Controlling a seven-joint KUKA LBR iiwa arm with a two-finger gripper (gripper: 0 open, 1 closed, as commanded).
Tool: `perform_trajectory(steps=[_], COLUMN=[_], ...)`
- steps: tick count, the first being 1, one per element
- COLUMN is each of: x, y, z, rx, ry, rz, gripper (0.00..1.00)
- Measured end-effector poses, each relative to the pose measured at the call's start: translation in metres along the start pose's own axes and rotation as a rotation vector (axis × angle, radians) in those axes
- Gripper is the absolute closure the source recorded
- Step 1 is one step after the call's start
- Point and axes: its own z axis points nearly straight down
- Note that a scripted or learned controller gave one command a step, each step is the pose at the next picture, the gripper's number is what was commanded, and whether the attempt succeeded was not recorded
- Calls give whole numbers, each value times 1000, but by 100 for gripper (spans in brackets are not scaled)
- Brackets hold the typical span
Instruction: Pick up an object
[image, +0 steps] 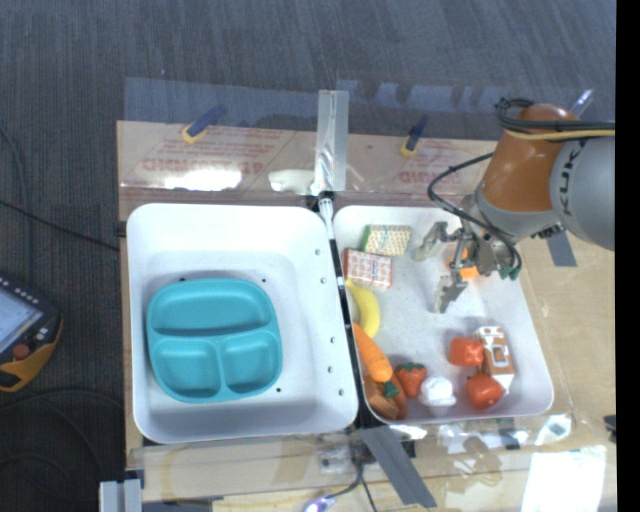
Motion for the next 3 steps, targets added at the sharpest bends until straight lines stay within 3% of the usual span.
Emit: perform_trajectory(steps=[1,2,3], x=[78,-2,72], y=[-11,28,-28], z=[-1,-2,-1], rx=[-3,-5,0], ry=[-1,9,-2], rz=[168,224,84], gripper=[0,0,0])
